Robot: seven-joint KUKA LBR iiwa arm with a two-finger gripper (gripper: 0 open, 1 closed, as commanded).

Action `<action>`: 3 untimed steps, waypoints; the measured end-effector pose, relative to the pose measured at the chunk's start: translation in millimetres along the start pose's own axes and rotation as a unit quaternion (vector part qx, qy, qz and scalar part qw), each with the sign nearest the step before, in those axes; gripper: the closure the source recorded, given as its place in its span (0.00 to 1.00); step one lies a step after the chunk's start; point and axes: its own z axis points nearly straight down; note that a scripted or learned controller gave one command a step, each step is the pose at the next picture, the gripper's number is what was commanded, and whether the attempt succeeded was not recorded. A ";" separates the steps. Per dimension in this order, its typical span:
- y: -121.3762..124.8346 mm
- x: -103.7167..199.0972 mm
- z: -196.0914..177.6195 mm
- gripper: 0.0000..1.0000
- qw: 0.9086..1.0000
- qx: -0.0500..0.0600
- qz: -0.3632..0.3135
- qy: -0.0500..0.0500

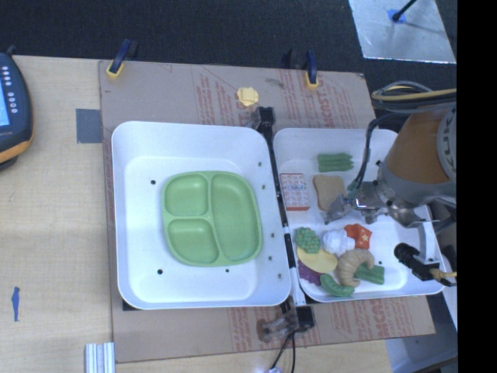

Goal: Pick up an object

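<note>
My gripper (349,211) hangs over the right bin (304,144), reaching in from the right on the grey arm with the orange band (415,150). It is just above a white lump (335,242) and a red piece (359,233), right of a tan bread slice (328,189). Nothing can be seen held in it. The bin's near end holds a pile: a green broccoli-like piece (307,239), a yellow piece (319,259), a croissant (352,265), a purple piece (307,274) and green pieces (373,275). Green beans (335,162) and a red-and-white card (293,190) lie further back.
The left bin (132,208) holds a green divided plate (211,217). A small yellow item (247,95) lies on the cardboard behind the bins. Black brackets (265,118) sit between the bins. A control pendant (11,107) rests at the far left.
</note>
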 end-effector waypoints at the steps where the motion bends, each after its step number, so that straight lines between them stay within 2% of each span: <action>1: 91.3 -27.6 -10.4 0.00 1.000 -0.009 -0.003 -0.003; 2: 112.0 30.9 -2.0 0.00 1.000 -0.005 -0.004 -0.001; 3: 39.4 -44.3 -0.9 0.00 1.000 -0.001 0.003 -0.001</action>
